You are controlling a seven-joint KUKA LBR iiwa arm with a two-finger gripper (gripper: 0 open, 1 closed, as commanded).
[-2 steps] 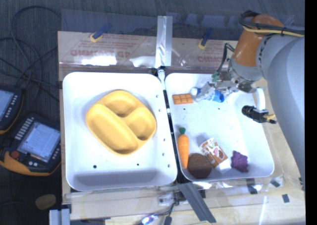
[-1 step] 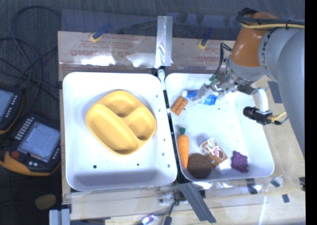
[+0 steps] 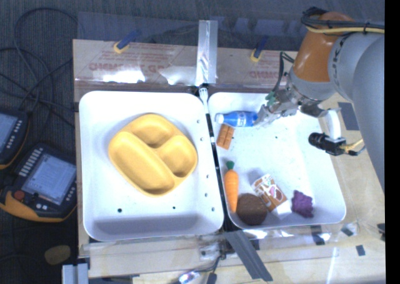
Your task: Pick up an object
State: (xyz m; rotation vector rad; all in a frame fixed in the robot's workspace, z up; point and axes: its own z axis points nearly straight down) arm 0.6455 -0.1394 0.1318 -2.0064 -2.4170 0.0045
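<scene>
Two white bins sit side by side on the worktop [image 3: 84,67], their inner rims touching along the middle. The left bin [image 3: 94,214] holds a big yellow lumpy cushion-like thing [image 3: 152,152], which fills the centre and leaves bare floor along the front wall and in the corners.

The right bin [image 3: 325,176] is busier at its edges. A small blue-and-white bottle [image 3: 236,118] lies on its side near the far left corner, and an orange packet [image 3: 225,137] rests just in front of it against the dividing rim. A toy carrot [image 3: 231,187] lies along that same rim further forward. Next to it, by the front wall, a brown rounded lump [image 3: 252,208] touches a small printed carton [image 3: 270,192], and a purple grape-like toy [image 3: 302,203] sits near the front right corner. The middle and the right side of this bin's floor are bare white.

The arm reaches in over the far right corner, and the jaws [image 3: 267,114] sit low at the bottle's right end, just beside or touching it. From here I cannot tell how far they are parted, nor whether they have the bottle. A black cylinder [image 3: 325,142] sticks out from the wrist above the bin's right rim.
</scene>
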